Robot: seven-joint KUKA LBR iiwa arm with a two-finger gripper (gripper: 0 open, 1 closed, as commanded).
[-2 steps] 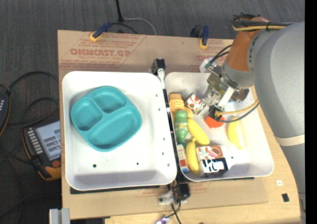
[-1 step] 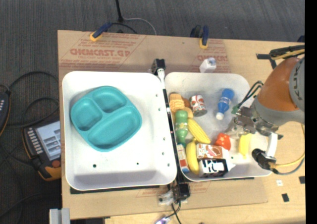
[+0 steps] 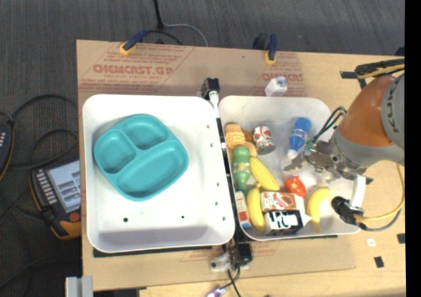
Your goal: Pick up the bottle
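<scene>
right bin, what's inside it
Right bin holds a blue bottle, a can, corn, a banana, a carton and other toy food. The gripper covers part of the floor.

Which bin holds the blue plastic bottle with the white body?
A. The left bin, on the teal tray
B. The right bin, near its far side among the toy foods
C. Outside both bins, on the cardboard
B: the blue plastic bottle lies in the right white bin, toward its far side, with the small red and white can beside it; the teal divided tray sits alone in the left white bin.
</scene>
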